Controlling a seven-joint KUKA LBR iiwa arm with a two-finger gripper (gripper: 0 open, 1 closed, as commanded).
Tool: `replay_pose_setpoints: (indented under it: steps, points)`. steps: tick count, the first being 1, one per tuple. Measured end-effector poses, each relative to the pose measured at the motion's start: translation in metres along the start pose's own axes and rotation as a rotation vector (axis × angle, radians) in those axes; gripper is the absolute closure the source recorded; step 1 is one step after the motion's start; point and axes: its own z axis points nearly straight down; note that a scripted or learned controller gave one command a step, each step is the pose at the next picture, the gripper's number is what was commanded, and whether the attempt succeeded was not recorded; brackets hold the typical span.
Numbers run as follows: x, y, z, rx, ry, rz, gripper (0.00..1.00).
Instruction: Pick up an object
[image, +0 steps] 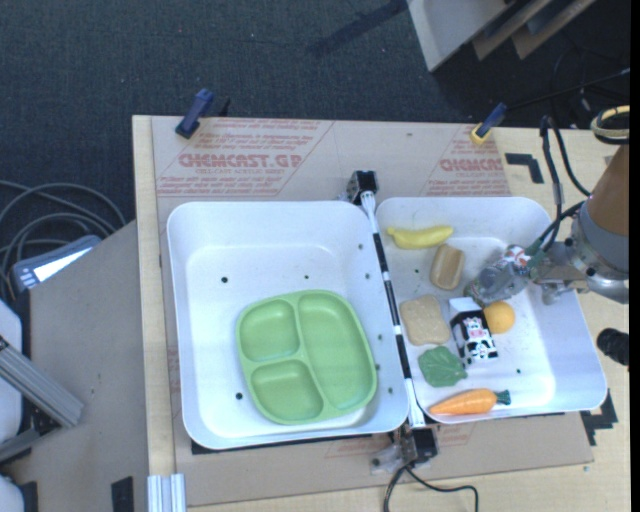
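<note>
Orange carrot (466, 402) with a green top lies lengthwise, left to right, green end rightward; the gripper's (497, 280) finger state I cannot tell.

We see two white bins (200, 300) of smooth plastic with a soft shine. The green divided plate (305, 355) looks like matt plastic. The banana (420, 236), the carrot (468, 402) and the orange ball (499, 318) look like smooth plastic too (toy food, as it seems). The bread slice (423, 320) has a rougher, matt face. The gripper (497, 280) shows dull grey metal. The board (250, 160) under the bins looks like brown printed paper.
</note>
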Motion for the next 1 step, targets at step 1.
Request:
replay_pose_setpoints:
  steps: [1]
  points:
    - [-0.0225,0.0324,0.1288,-0.002,-0.001,0.001,0.00]
